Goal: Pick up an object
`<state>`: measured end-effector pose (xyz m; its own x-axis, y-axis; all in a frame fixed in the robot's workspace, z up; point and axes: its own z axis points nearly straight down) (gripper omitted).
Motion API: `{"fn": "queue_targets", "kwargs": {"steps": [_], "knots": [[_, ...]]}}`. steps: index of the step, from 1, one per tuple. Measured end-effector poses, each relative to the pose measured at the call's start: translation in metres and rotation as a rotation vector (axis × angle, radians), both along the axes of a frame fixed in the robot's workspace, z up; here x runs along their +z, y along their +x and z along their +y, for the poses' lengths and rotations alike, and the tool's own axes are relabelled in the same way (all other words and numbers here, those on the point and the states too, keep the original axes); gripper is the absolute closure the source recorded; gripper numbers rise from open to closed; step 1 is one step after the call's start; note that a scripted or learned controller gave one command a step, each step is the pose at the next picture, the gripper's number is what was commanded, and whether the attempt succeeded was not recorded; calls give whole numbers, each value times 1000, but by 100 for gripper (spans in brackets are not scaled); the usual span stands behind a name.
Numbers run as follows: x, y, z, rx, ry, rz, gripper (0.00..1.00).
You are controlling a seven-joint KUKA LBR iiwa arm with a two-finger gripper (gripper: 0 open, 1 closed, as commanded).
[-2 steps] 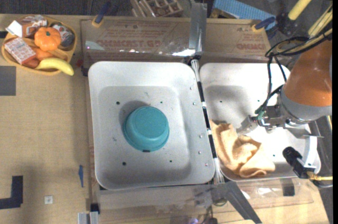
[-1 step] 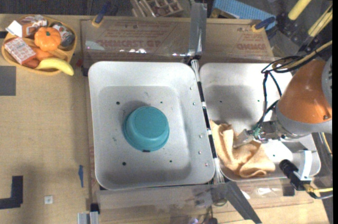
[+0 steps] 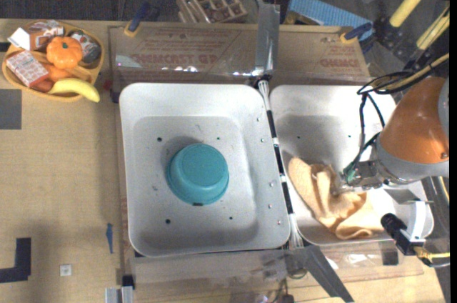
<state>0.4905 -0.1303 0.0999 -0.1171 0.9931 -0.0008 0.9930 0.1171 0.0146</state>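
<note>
A crumpled tan cloth [image 3: 330, 199] lies in the right bin [image 3: 314, 116], toward its near left corner. My gripper [image 3: 345, 184] reaches in from the right and is down on the cloth's upper right part, with folds of fabric bunched around it. A teal bowl [image 3: 199, 172] sits upside down in the middle of the left bin [image 3: 143, 116].
The arm's orange band [image 3: 421, 126] and grey wrist hang over the right bin's right side. A yellow bowl of toy food [image 3: 51, 62] stands on the bench at far left. Cardboard flaps [image 3: 193, 48] run along the far side of both bins.
</note>
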Motion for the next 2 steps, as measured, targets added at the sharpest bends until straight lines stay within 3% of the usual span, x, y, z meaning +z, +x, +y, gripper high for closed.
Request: {"fn": "queue_targets", "kwargs": {"steps": [1,2], "knots": [[0,0,0,0,0,0,0],[10,0,-2,-5,-2,-3,100]]}}
